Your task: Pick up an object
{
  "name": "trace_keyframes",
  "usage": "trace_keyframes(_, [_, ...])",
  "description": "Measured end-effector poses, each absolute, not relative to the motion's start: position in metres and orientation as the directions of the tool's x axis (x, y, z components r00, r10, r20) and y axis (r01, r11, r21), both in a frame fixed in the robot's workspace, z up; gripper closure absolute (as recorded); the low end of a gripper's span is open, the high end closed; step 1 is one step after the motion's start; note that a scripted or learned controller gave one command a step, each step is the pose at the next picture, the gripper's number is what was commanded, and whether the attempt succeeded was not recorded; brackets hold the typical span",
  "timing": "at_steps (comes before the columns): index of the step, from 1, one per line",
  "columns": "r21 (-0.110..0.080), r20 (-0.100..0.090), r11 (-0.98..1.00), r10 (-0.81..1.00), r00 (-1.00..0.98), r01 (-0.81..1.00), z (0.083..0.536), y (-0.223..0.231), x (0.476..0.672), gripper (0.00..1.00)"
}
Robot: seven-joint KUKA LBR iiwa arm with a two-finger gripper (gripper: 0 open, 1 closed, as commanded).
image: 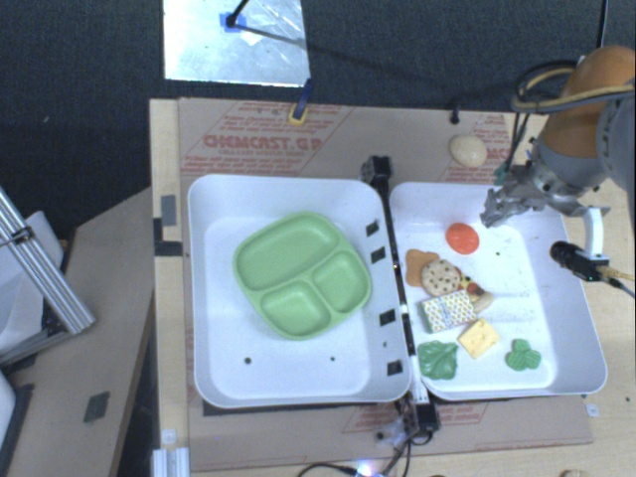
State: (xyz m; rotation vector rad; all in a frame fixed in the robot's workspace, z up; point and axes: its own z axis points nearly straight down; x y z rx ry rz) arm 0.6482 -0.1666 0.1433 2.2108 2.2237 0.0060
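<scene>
Pincer (pixel 494 210) low over right bin (pixel 566 296), too small to tell if wide or narrow, red round thing (pixel 462 238) just beside it, cookie (pixel 441 277) nearby, green tray (pixel 301 274) in left bin (pixel 214 296)

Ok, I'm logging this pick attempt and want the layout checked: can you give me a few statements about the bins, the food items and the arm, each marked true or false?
1. The green divided plate lies in the left bin. True.
2. The red round item sits on the green divided plate. False: it lies in the right bin, apart from the plate.
3. The gripper hangs over the upper part of the right bin, near the red round item. True.
4. The chocolate chip cookie is in the left bin. False: it lies in the right bin, just below the red round item.
5. The yellow wedge lies between two green items in the right bin. True.
</scene>
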Motion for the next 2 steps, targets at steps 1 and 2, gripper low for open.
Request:
trace_keyframes(1, [0.009,-0.002,0.007,1.0,-0.007,1.0,0.198,-0.167,0.661,1.0])
trace_keyframes(2, [0.005,-0.001,0.006,1.0,-0.006,1.0,0.227,-0.167,0.662,1.0])
